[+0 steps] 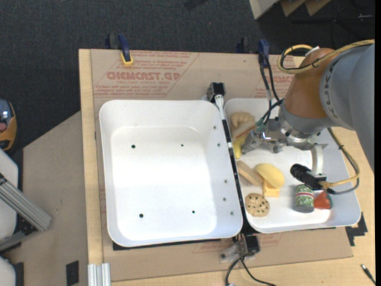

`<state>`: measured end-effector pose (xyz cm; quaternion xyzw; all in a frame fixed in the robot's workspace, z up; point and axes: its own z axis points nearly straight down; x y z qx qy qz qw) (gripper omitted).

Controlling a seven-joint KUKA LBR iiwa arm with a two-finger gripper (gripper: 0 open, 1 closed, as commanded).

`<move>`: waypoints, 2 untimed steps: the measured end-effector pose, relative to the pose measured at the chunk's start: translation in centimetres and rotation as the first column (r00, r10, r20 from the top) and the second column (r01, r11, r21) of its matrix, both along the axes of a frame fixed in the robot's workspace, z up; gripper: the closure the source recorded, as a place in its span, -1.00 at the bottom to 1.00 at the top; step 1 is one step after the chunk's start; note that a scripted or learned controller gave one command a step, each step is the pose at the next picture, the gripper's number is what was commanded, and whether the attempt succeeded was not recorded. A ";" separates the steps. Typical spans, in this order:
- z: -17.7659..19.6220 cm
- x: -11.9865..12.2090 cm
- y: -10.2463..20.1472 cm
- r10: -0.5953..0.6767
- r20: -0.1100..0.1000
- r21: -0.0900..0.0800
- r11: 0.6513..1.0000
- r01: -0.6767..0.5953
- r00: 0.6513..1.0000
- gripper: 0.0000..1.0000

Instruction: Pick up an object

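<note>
Grey arm's hand (255, 137) sits low in the right bin (342, 213) by a beige toy (241, 121), its state unclear.

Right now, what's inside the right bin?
The right bin holds a cookie, yellow wedge, green can, red piece and beige lump. The arm covers the bin's upper right part.
</note>
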<state>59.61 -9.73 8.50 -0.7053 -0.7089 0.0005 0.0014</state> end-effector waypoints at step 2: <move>0.1 7.0 0.3 -0.005 0.003 -0.008 1.000 0.005 1.000 -1.00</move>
